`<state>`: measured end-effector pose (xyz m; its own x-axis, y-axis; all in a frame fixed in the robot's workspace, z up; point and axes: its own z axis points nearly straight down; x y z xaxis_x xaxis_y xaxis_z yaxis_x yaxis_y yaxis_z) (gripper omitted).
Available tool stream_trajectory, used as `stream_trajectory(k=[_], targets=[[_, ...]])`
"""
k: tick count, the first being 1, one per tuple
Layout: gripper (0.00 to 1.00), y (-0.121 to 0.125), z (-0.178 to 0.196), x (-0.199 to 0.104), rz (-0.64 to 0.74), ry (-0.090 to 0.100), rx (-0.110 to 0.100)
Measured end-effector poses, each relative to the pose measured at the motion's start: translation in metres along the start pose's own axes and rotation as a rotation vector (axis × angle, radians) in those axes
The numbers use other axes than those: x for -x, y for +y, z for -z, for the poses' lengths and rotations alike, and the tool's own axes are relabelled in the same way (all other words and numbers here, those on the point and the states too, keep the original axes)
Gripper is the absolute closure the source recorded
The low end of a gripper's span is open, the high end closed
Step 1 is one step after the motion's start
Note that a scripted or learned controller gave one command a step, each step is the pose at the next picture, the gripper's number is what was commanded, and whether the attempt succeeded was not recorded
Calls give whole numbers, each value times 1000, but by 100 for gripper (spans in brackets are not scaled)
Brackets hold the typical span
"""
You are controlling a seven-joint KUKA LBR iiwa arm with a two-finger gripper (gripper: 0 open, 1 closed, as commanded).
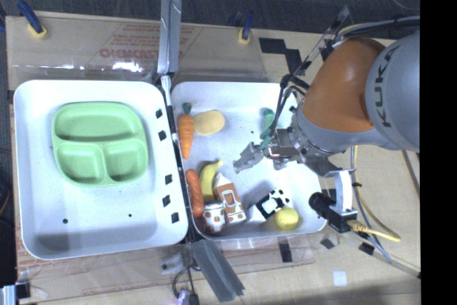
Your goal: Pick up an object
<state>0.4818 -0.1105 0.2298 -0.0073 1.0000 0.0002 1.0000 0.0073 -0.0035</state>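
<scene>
My gripper (245, 158) hangs over the middle of the right bin (235, 93), pointing left. Its fingers stand open with nothing between them. Just left and below it lies a yellow banana (208, 178). Next to the banana is an orange sausage-shaped toy (193, 193). A carrot (186, 134) and a pale yellow potato (209, 122) lie at the bin's upper left. Along the front wall sit a brown and white toy (224, 208), a black and white piece (271, 203) and a yellow ball (287, 218). A small teal item (266, 118) peeks out beside the arm.
The left bin (43, 225) holds a green divided tray (101, 143). A grey metal divider (169, 39) runs between the bins. The arm's orange band (343, 86) and wrist cover the right bin's right side. Cables (371, 228) trail at the lower right.
</scene>
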Motion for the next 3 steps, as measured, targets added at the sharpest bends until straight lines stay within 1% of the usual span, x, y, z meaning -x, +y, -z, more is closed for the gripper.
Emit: stream_trajectory(k=[1,2,3], targets=[[0,58,-139,75,-157,-1,2],[0,67,-139,-14,-48,0,0],[0,-1,-139,31,-99,0,2]])
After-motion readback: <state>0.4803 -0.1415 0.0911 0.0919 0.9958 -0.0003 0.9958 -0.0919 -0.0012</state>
